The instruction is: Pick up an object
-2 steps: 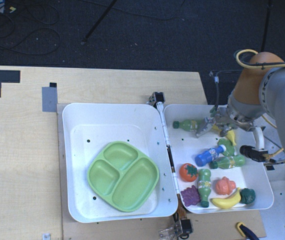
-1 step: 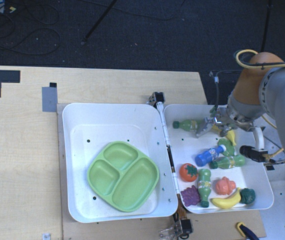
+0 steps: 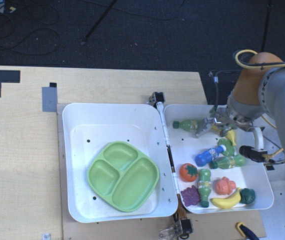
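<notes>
The right bin holds several toy foods. A small green bottle lies at its far left corner. My gripper reaches in from the right and sits low, just right of that bottle. A blue bottle and another green bottle lie in the middle of the bin. A red tomato, an upright green bottle, purple grapes, a banana, an orange-red piece and a dark green piece crowd the near end. A yellow piece lies under the arm.
The left bin holds a green divided plate. A clamp sits where the two bins meet at the far side. The arm's grey and orange wrist hangs over the right bin's far right corner. Bare wooden bench lies to the left.
</notes>
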Robot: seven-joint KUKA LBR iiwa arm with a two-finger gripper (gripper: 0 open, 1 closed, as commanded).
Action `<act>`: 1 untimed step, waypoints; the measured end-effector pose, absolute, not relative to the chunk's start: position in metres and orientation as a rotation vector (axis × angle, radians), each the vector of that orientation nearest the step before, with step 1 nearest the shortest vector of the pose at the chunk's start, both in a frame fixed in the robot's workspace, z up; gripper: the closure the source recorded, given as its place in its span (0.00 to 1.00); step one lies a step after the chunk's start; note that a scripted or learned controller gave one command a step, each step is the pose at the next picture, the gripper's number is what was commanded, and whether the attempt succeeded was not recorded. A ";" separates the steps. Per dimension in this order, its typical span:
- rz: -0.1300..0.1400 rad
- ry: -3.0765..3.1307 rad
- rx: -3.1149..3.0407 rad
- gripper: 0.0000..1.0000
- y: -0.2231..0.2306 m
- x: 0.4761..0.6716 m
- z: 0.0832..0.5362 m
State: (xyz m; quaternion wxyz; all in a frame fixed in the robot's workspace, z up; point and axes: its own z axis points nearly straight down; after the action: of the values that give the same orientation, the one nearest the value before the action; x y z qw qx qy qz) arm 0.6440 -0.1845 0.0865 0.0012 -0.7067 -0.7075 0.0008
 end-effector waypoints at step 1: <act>0.003 -2.221 -2.218 0.00 -0.176 0.644 0.086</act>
State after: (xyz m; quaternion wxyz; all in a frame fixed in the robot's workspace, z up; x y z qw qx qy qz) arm 0.6441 -0.1764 0.0864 0.0014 -0.7067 -0.7075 0.0010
